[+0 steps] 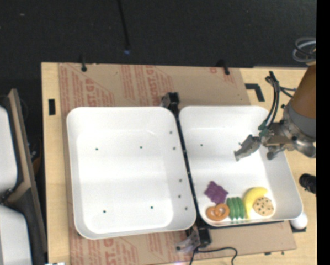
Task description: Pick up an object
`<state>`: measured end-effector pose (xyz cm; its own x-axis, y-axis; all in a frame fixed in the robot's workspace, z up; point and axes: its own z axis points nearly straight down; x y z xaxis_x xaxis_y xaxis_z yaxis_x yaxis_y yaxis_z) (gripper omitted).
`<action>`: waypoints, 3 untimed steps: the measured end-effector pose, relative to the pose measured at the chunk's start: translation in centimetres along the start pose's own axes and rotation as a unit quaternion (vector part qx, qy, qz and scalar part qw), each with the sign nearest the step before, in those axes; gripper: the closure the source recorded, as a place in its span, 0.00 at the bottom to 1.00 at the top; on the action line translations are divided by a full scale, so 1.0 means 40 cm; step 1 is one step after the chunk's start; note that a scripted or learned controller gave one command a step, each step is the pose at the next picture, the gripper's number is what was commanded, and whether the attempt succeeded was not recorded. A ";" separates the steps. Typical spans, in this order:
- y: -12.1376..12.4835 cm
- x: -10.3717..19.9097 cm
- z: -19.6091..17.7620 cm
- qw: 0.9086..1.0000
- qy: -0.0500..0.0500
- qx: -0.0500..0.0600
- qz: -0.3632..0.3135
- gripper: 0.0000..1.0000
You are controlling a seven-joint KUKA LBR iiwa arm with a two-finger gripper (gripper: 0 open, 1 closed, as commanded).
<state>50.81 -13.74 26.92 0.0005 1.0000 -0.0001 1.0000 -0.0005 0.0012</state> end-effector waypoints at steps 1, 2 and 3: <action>0.069 -0.065 0.092 1.000 0.000 0.002 0.027 0.00; 0.070 -0.063 0.088 1.000 0.000 0.000 0.027 0.00; 0.118 -0.081 0.402 1.000 0.001 0.005 0.000 0.00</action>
<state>55.54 -16.98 10.86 0.0011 1.0000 0.0018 1.0000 -0.0011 -0.0097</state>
